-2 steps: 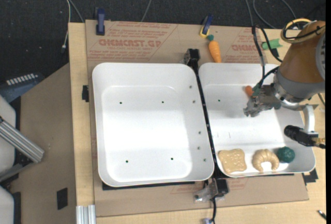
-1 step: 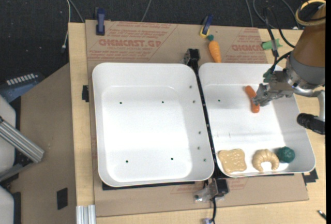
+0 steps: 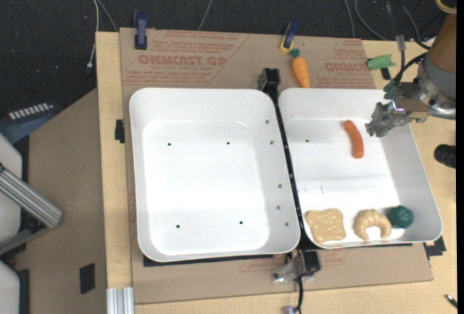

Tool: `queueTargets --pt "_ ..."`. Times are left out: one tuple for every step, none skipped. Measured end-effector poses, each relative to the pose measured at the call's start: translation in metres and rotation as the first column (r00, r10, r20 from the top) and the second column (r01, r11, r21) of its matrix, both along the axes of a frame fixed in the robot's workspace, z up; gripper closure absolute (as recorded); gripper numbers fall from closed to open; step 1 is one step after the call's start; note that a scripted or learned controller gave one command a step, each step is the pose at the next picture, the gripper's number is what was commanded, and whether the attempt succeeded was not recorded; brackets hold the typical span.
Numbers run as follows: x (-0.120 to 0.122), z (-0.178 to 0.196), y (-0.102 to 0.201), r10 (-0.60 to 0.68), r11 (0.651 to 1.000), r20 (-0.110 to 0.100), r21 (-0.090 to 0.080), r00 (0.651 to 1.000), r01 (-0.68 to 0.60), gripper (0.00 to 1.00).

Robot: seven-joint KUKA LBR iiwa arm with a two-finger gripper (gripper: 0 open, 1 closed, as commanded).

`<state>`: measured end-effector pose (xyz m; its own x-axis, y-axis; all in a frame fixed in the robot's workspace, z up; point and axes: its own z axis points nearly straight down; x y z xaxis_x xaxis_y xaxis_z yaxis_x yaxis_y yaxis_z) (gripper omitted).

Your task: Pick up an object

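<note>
— Where did the sausage lie?

— In the right bin, toward its far half, alone on the white floor. Its long axis ran nearly away from the camera, its far end leaning slightly left.

— And the pincer?

— Just beside it, to the camera's right and a touch farther back, hanging over the bin's right rim. So the sausage lay to the left of the pincer and slightly nearer the camera. Whether the pincer was spread or pressed together I could not tell; nothing sat visibly in it.

— What did the grab depend on?

— In my judgement, on a short sideways shift to the left and then a drop, with the pincer closing across the sausage's narrow width, not along its length.

— Anything else close by?

— The toast, the croissant and a green ball lined the near edge of that bin, well apart from the sausage. The left bin stood alongside. A carrot lay on the counter behind the bins.
</note>
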<state>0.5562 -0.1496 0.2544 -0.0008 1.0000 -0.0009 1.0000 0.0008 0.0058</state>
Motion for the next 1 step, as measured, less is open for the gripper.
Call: queueTargets --pt "0.0004 0.0153 0.0001 0.0 1.0 -0.004 0.001 1.0 0.0 1.0"
